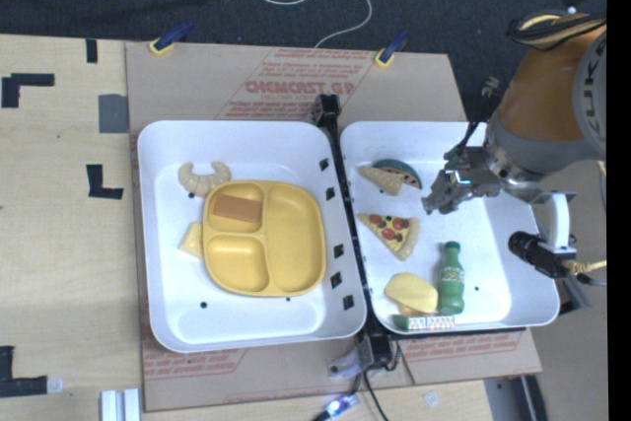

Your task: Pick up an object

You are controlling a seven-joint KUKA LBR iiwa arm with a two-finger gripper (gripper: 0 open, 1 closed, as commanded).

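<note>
Nearest the lens, along the bottom rim of the right bin (523,315), a white label strip (430,322) lies beside a pale yellow lemon-shaped piece (411,292). Just right of that piece, a green toy bottle (451,278) lies with its neck pointing to the far side of the bin. Beyond them, near the divider between the bins, lies a toy pizza slice (390,232) with red toppings, and farther still a taco-like piece (391,175) with a dark green edge lies near the far wall.

From the right, the grey arm (552,104) with its orange band reaches over the right bin. Its gripper (442,195) hangs over bare white floor between the taco-like piece and the bottle, just right of the pizza slice, close to them but touching none that can be seen. Nothing shows between the dark fingers, and whether they are spread or closed cannot be told from this angle.

Across the divider, the left bin (163,242) bears a yellow compartment tray (281,251). A brown slab (237,207) rests in the tray's far-left compartment. A croissant-shaped piece (202,177) lies just beyond the tray's far-left corner, and a pale yellow wedge (191,239) sits against the tray's left side.

Both bins rest on a cardboard sheet (286,84) with red print.
</note>
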